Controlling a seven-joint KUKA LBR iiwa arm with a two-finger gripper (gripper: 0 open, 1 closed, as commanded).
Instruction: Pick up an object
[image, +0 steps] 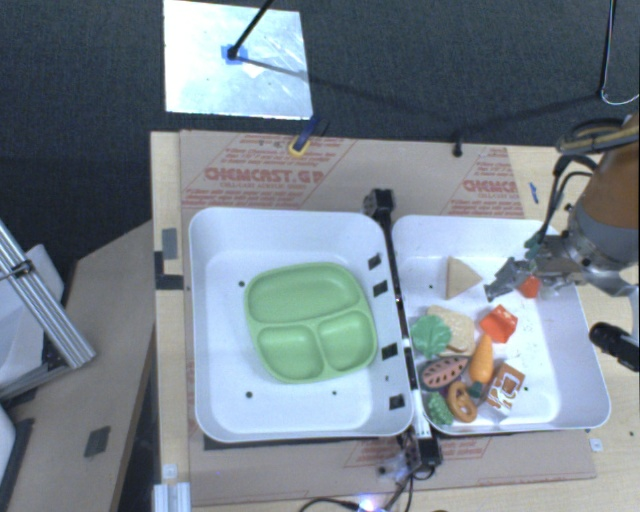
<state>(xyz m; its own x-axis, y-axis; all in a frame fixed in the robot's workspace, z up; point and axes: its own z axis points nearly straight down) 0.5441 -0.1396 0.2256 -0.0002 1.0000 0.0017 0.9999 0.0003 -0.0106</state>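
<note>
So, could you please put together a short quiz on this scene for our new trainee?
1. True or false: the green divided plate lies in the left bin.
2. Which bin holds the pile of toy food? A) the left bin B) the right bin C) neither
3. Fill in: the tan wedge lies apart from the pile, toward the ____ edge of its bin.

Key: 1 true. 2 B. 3 far. The gripper hangs over the right bin, beside an orange-red piece.
</note>
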